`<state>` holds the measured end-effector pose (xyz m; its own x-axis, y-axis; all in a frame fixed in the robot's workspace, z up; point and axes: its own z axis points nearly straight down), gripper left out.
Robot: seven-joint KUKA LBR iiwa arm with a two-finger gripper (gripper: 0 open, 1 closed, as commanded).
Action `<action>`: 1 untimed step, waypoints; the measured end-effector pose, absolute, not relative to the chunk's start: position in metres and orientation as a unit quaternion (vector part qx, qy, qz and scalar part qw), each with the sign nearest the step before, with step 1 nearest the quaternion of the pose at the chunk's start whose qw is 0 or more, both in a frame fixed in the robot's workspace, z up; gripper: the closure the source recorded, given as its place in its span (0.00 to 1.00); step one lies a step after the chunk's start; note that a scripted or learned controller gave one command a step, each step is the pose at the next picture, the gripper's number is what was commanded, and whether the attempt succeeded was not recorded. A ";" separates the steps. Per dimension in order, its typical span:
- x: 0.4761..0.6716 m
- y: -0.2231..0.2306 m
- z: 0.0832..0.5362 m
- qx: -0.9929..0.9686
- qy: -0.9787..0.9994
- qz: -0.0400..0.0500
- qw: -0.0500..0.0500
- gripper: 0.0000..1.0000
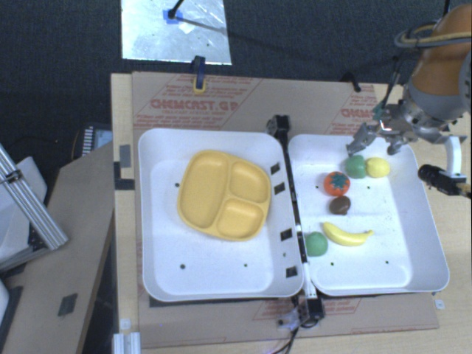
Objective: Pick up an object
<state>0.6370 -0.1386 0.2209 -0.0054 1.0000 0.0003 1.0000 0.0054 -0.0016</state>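
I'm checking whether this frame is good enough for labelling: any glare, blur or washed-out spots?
Camera view: overall soft and low in detail; the foil sheet at the top glares; the white bins look washed out with faint shadows; the end effector is slightly blurred; the fruit, such as the banana, stays distinguishable by colour.

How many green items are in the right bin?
2: one green ball at the back, just under the gripper and beside the lemon; another at the front-left, by the banana.
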 end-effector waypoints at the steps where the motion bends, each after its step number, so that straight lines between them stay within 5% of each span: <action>1: 0.641 -0.136 0.159 -0.705 -0.709 0.001 0.001 0.00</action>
